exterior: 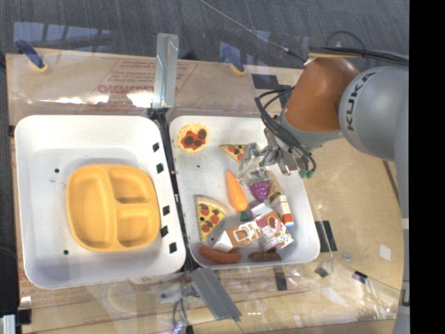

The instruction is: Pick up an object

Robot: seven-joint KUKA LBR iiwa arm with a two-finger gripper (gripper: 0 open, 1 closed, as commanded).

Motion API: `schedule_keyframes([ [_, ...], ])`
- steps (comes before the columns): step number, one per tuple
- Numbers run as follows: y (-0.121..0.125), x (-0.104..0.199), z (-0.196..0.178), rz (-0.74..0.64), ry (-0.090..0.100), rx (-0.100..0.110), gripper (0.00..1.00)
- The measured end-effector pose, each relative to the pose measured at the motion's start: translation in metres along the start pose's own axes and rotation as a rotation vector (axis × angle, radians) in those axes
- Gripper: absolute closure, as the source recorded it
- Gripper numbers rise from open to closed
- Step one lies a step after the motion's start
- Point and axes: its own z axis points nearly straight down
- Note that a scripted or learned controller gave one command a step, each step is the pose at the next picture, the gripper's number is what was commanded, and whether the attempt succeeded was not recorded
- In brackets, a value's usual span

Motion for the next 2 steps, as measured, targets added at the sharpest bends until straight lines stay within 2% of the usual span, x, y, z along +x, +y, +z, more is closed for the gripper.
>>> schedule_keyframes([
  [1, 0.001, 0.0, 0.0, -0.001, 0.0, -0.001, 0.0],
  [2, 0.083, 0.039, 0.022, -0.069, -0.002, -0.002, 0.0],
])
